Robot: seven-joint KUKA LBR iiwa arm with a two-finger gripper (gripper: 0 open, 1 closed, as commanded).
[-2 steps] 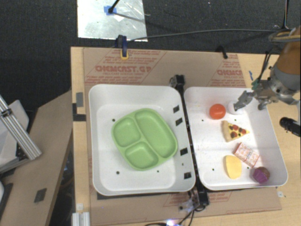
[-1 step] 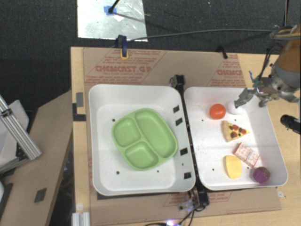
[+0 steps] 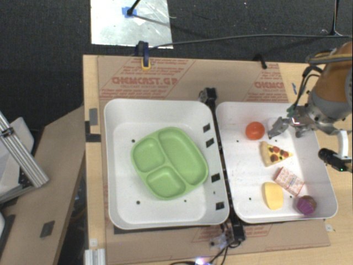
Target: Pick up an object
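Pincer [image 3: 279, 127] state unclear, beside tomato [image 3: 255, 130]; bench sheet [image 3: 165, 73] reads "CHEMCAST GP".

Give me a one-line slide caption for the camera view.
KUKA arm's gripper above the right bin near tomato and pizza slice; green divided plate in the left bin.
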